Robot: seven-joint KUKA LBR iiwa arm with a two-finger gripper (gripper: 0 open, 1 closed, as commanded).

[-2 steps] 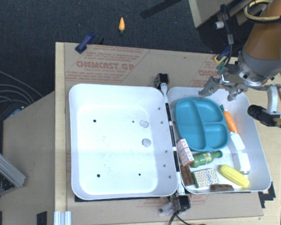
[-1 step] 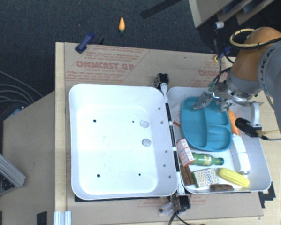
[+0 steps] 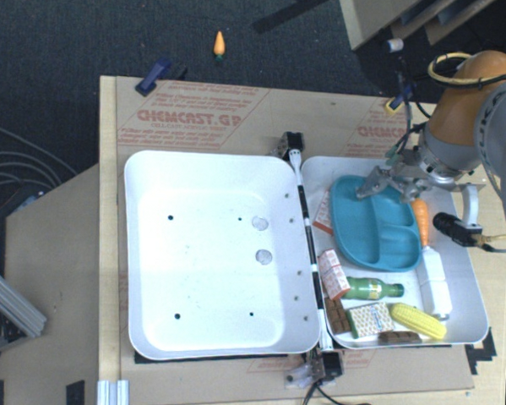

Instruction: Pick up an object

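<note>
The blue divided plate (image 3: 379,225) lies tilted in the right bin (image 3: 476,304), filling much of its far half, and the gripper (image 3: 393,181) sits right at the plate's far rim, with grey metal parts reaching down over the blue edge. Whether the gripper is open, closed or actually clamping the rim cannot be told, because the wrist body and the slanted viewpoint cover that spot. An orange carrot (image 3: 420,221) lies against the plate's right edge, its upper end tucked under the gripper assembly. To the right of the carrot a white tube-like object (image 3: 437,282) runs along the bin wall; its shape is hard to make out against the white plastic. In front of the plate sit a green bottle (image 3: 374,288), a small red-and-white box (image 3: 333,274) beside the divider between the bins, a yellow corn cob (image 3: 416,320), a patterned packet (image 3: 369,319) and a dark brown bar (image 3: 398,337), the last partly hidden by the bin's near rim. A brown stick-like item (image 3: 336,313) lies along the left wall, its make unclear. The arm (image 3: 465,107) enters from the right, cut off by the picture edge. The left bin (image 3: 148,260) holds two small pale round marks (image 3: 262,240) that may be lids or stains.
</note>
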